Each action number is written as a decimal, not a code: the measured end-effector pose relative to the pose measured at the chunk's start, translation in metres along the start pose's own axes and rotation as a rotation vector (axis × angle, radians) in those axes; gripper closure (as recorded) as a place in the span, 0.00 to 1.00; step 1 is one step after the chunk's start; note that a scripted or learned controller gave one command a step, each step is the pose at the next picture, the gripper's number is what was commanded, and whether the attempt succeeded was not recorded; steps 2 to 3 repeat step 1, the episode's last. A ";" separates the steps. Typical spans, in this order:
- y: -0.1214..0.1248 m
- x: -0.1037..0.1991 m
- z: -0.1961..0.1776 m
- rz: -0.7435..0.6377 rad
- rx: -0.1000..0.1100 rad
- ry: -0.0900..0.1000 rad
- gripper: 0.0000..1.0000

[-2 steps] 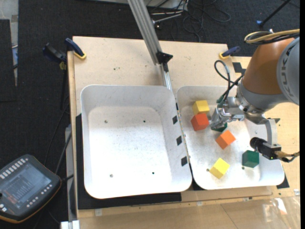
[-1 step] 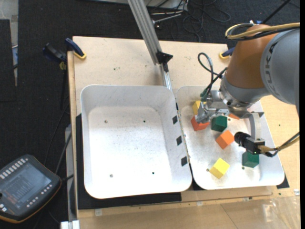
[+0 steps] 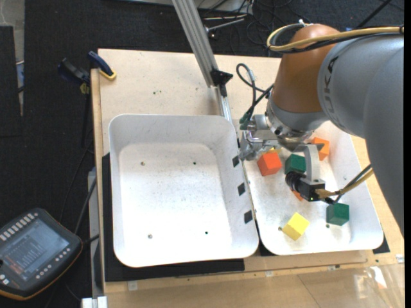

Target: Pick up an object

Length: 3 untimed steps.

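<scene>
My wrist covers most of my hand (image 3: pixel 258 140), so I cannot tell how far it is open or whether it grips anything. An orange piece (image 3: pixel 323 148) is half hidden under my arm. The orange block (image 3: pixel 270 163), a plain cube, lies in the right bin (image 3: pixel 363 235) just beside my hand, next to a green block (image 3: pixel 296 164). A yellow block (image 3: pixel 296 226) lies apart.

left bin (image 3: pixel 173 191) and right bin (image 3: pixel 361 235) sit side by side on the bench (image 3: pixel 160 82). all blocks (image 3: pixel 295 226) lie in the right bin.
</scene>
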<state>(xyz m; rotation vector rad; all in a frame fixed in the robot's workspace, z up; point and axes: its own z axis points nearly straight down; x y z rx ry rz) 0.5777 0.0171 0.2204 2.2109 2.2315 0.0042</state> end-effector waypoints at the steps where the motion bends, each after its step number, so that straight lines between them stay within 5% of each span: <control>1: 0.008 0.050 -0.013 0.001 0.000 0.000 1.00; 3: 0.008 0.050 -0.013 0.001 0.000 0.000 1.00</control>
